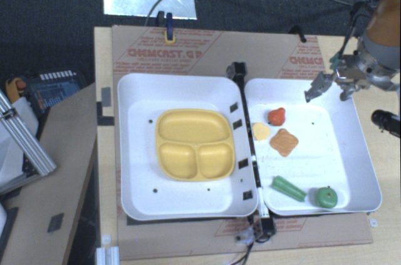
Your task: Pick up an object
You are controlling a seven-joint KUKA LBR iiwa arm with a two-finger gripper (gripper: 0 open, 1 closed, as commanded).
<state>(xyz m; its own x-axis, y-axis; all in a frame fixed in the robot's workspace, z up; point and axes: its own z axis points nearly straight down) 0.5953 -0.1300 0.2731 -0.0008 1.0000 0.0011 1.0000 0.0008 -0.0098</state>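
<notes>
A grey robot arm with an orange band reaches in from the right, its gripper (330, 88) hanging above the far right corner of the right bin (351, 151), its two dark fingers spread apart with nothing between them. On the bin's white floor lie five small toy foods. A red, rounded piece (276, 116) sits nearest the gripper, with a pale yellow disc (260, 131) just beside it on the left. An orange, waffle-like square (284, 142) lies just below them, flat and slightly rotated. Near the bin's front edge, a green elongated piece (288, 188) rests at a slant, and a round green piece (326, 197) sits close to its right. In the left bin (135, 132), a yellow three-compartment tray (193, 144) lies flat in the middle.
</notes>
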